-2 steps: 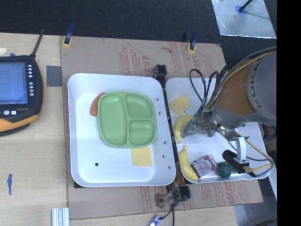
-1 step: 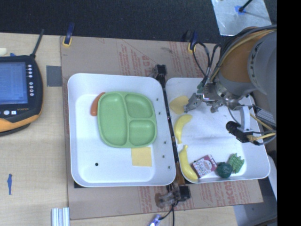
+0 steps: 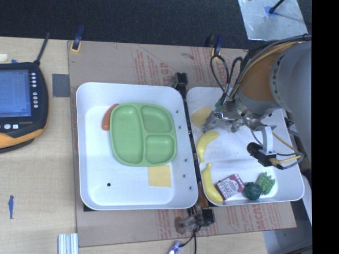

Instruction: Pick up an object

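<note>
Bananas (image 3: 207,142): two in the right bin (image 3: 288,194), plus one broccoli (image 3: 259,187) and one packet (image 3: 230,186).
My gripper (image 3: 216,116) hangs over them; I cannot tell its state.

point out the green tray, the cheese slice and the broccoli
green tray (image 3: 143,134): camera view, middle divider between its compartments
cheese slice (image 3: 160,176): camera view, centre of the yellow square
broccoli (image 3: 260,187): camera view, centre of the green floret

Orange-edged control tablet (image 3: 18,106) at bench's left, blue clamp (image 3: 77,40) on cardboard sheet (image 3: 127,62)
</note>
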